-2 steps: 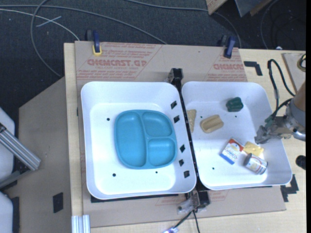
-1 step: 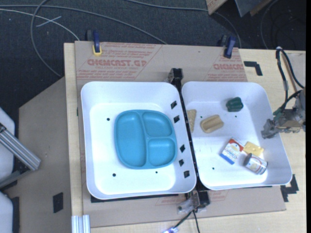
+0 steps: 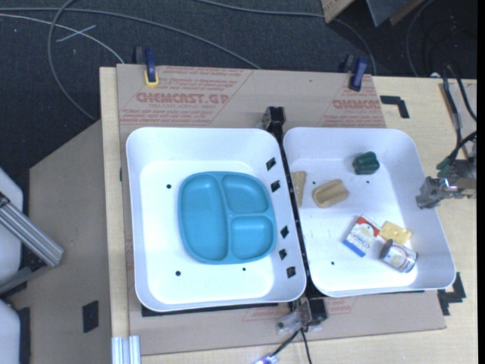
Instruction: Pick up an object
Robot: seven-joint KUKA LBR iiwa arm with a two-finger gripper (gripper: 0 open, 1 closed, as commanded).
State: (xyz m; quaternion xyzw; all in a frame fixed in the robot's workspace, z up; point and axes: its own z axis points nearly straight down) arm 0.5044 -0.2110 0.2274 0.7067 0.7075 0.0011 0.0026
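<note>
From above, the wooden surface (image 3: 227, 89) carries two shallow white bins side by side. The left bin (image 3: 151, 271) holds a blue divided plate (image 3: 226, 217), lying flat near its middle, three compartments facing up. The right bin (image 3: 333, 275) holds the loose things I could pick from: a dark green lump (image 3: 366, 162) toward the far side, a tan rounded block (image 3: 330, 193) near the middle, and a narrow tan piece (image 3: 298, 186) lying close against the left wall, next to the divider between the bins. Nearer the front right corner sit a small red, white and blue packet (image 3: 361, 236), a yellow block (image 3: 395, 233) just beside it, and a small can (image 3: 398, 257) lying on its side, touching or nearly touching the yellow block. My pincer (image 3: 433, 192) sits at the right rim of the right bin, outside the cluster of things and apart from all of them; it is small and partly blurred here, and I cannot tell whether it is apart or together. Nothing shows between its tips. Blue clamps (image 3: 151, 70) grip the far edge of the board.
</note>
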